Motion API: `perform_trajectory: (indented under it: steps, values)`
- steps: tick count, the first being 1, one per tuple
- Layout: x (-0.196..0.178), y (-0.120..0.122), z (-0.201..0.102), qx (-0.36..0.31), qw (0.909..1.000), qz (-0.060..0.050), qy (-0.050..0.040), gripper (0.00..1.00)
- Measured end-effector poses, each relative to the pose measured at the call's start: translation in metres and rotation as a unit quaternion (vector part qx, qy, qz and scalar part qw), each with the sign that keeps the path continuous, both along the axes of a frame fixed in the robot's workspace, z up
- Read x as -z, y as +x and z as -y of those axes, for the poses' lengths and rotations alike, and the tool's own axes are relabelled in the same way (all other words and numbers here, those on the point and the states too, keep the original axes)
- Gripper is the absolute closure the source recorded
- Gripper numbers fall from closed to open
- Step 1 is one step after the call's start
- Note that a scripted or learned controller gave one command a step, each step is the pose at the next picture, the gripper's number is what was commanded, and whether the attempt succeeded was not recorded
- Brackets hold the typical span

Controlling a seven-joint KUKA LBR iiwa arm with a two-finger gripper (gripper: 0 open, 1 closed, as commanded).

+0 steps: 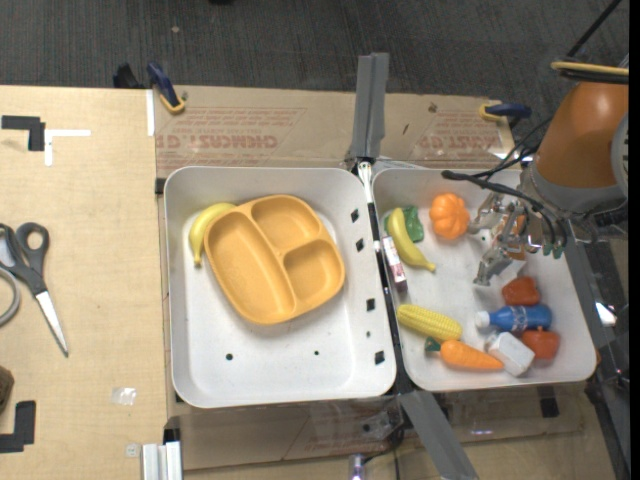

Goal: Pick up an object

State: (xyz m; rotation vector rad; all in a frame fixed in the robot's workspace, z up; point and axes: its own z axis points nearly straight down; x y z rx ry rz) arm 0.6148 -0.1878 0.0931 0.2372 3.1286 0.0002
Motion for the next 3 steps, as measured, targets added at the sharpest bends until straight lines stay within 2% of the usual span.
perform_trajectory:
  steps: [1,2,3]
  values:
    - [0.0,0.013,-0.054,0.076,0.9971,0.0,0.0001,0.0]
    - [0.0,0.025,-0.094,0.147,0.9891,0.0,-0.0001,0.0]
    - [0.001,0.017,-0.093,0.217,0.9763,-0.001,0.0003,0.0]
